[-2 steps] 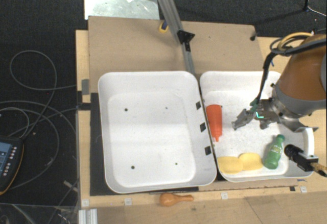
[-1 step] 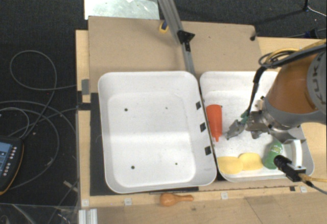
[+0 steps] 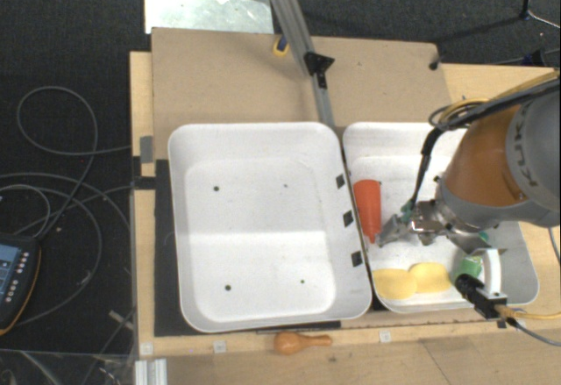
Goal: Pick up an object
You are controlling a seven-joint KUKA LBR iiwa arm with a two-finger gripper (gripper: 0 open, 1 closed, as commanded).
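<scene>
Orange carrot (image 3: 368, 209) lying against right bin's (image 3: 523, 287) left wall, long axis running up-down, tip toward near edge. Gripper (image 3: 399, 230) just right of it, finger state unclear; yellow lump (image 3: 412, 280) nearer front rim.

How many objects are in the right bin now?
3 visible: an orange carrot by the left wall, a yellow piece at the front, a green item front right. The arm may hide more.
</scene>
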